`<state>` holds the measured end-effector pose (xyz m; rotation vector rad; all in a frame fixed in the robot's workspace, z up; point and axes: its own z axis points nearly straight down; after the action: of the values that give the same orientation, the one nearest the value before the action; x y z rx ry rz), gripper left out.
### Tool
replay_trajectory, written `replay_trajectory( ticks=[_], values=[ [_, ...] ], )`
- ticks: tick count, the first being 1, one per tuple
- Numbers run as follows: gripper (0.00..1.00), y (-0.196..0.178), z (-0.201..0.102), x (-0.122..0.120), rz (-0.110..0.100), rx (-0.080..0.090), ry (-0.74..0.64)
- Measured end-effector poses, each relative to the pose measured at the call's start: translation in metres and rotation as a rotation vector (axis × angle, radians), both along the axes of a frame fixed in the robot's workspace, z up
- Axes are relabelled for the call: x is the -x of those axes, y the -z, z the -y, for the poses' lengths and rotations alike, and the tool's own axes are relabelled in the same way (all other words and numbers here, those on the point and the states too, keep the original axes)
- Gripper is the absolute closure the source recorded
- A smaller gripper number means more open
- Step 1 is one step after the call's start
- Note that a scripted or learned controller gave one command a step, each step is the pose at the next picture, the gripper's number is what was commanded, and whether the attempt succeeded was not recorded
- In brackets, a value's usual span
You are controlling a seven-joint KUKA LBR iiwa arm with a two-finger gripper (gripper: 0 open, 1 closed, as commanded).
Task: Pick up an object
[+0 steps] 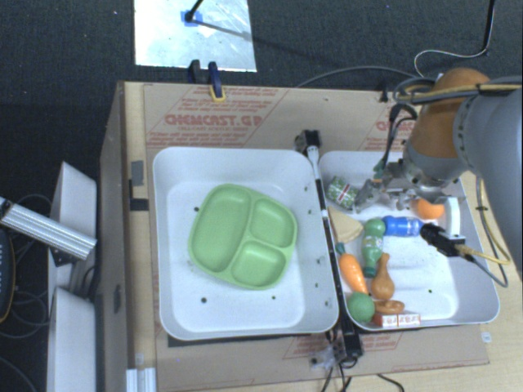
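Observation:
My gripper hangs at the end of the grey arm with its orange band, low over the back of the right bin. It sits just right of a green and white can and just behind a blue bottle. An orange piece lies under the wrist's right side. Toward the front lie a beige wedge, a green bottle, a carrot, a brown gourd and a green ball. I see nothing held.
The left bin holds a light green divided plate. A black divider rail runs between the bins. A small red and white box lies at the right bin's front rim. A cable trails across the right rim.

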<state>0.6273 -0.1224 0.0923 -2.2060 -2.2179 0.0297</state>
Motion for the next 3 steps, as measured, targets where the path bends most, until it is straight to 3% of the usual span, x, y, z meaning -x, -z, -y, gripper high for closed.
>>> replay_trajectory(
  ticks=[1,2,3],
  values=[
    [0.0,0.004,-0.003,0.001,0.008,0.007,0.004],
    [0.0,0.004,-0.003,-0.015,0.03,0.018,0.012],
    [1.0,-0.005,-0.011,-0.017,0.029,0.002,0.007]
  ],
)
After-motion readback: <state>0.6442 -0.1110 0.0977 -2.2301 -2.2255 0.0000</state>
